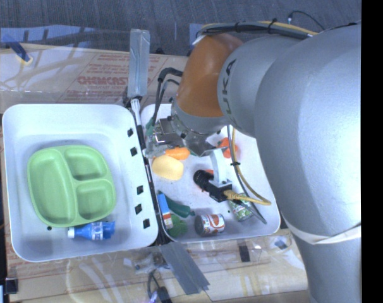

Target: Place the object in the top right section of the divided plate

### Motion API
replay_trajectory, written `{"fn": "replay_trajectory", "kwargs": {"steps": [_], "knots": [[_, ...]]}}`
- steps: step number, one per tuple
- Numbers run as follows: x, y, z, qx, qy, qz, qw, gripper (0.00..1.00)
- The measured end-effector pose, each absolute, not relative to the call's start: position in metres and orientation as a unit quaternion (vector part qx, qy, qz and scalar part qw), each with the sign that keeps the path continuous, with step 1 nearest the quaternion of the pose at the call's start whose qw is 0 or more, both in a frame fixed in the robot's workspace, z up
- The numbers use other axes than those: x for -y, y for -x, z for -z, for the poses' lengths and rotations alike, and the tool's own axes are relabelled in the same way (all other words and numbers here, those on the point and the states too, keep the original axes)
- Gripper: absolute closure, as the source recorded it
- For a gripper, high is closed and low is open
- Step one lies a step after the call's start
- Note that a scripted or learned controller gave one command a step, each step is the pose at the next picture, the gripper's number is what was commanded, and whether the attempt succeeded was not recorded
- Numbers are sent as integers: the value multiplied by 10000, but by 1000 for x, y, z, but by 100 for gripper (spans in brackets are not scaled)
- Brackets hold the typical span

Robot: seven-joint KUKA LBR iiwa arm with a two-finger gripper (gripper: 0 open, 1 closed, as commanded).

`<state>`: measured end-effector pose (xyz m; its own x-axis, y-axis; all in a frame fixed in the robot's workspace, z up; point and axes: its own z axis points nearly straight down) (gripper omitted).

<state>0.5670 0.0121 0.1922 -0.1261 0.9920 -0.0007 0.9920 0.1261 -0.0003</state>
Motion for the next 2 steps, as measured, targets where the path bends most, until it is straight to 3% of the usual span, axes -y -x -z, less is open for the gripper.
{"fn": "replay_trajectory", "kwargs": {"steps": [1, 2], "knots": [[-27, -544, -190, -7428, -6695, 20, -22, 100], [-73, -628, -240, -7733, -6341, 0, -1, 100]]}}
